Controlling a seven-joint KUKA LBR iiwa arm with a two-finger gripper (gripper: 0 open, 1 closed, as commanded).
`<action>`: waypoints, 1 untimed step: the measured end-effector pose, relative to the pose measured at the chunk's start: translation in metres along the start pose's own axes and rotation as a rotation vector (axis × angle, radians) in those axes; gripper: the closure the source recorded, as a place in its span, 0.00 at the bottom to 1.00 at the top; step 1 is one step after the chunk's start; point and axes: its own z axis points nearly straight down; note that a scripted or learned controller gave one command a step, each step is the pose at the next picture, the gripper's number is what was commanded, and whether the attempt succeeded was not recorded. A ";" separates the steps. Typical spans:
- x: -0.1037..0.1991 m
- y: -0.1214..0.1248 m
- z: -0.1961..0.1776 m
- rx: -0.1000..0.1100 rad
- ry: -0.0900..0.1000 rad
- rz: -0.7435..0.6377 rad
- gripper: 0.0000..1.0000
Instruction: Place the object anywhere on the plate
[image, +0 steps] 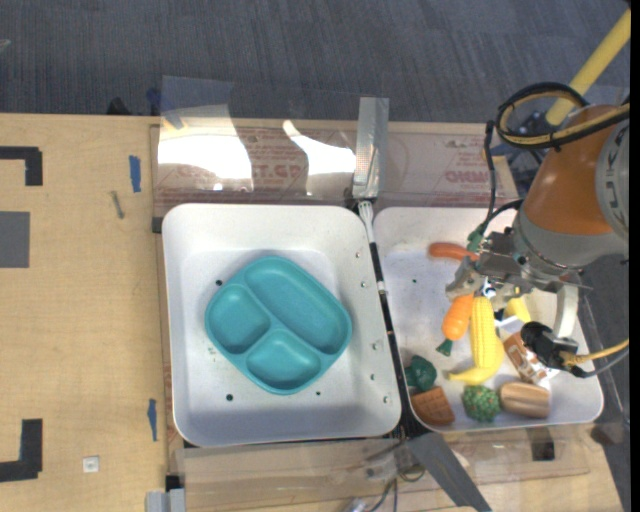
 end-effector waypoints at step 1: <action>0.061 0.006 0.000 -0.003 -0.001 -0.145 1.00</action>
